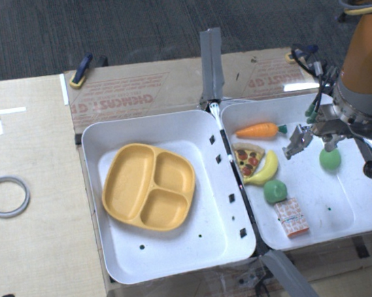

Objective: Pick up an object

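Observation:
The right bin holds a carrot, a pizza slice, a banana, a green broccoli-like piece, a small red-and-white box and a light green ball. My gripper hangs over the right bin's upper part, between the carrot and the green ball. Its fingers are spread apart with nothing between them. The ball lies just below and right of the gripper.
The left bin holds a yellow divided plate. A roll of tape lies on the bench at far left. A blue-and-yellow tool rests on the cardboard behind the bins. Cables hang near the arm.

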`<action>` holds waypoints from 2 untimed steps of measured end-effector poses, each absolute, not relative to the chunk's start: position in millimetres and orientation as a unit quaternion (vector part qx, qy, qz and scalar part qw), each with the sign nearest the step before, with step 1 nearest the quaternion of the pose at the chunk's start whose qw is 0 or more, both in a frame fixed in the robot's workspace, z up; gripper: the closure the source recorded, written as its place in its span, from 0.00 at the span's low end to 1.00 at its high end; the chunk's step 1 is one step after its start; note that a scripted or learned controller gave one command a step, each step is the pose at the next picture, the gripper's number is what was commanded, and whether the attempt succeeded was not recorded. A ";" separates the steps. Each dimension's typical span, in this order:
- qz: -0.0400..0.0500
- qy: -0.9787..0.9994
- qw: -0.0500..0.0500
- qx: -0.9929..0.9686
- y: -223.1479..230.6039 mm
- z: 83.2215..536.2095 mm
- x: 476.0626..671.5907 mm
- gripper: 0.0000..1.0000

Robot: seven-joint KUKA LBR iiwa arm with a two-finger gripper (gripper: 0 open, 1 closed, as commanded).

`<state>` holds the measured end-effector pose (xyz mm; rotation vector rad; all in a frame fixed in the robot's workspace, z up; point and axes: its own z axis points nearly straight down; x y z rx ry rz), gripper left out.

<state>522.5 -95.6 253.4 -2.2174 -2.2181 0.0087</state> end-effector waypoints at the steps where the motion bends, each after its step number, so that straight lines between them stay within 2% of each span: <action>1: 0.003 -0.623 0.002 -0.783 -73.8 240.9 521.2 0.00; 2: 0.003 -0.686 0.002 -0.727 -49.3 187.8 564.6 0.00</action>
